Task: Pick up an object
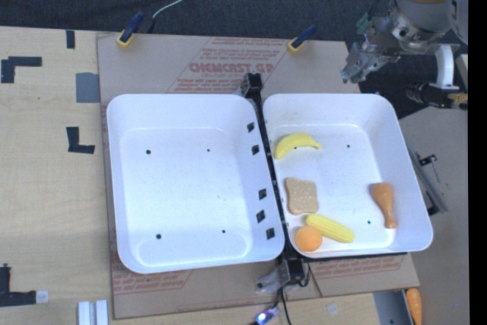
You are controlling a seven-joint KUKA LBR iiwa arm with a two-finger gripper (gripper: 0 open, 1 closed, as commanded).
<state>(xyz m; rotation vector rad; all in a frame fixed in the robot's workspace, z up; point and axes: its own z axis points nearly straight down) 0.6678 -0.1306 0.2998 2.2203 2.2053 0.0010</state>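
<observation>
Two white bins sit side by side on a cardboard sheet [228, 68]. The right bin [380, 114] holds a banana [296, 144], bread slice [302, 195], corn cob [329, 227], orange [308, 239] and drumstick [384, 203]. The gripper [356, 71] hangs beyond its far right corner, fingers' state impossible to tell

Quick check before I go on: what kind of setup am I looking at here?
Likely a robot grasping test bench: two white bins clamped on cardboard, toy food such as a banana and a chicken drumstick, and the arm's gripper nearby.
</observation>
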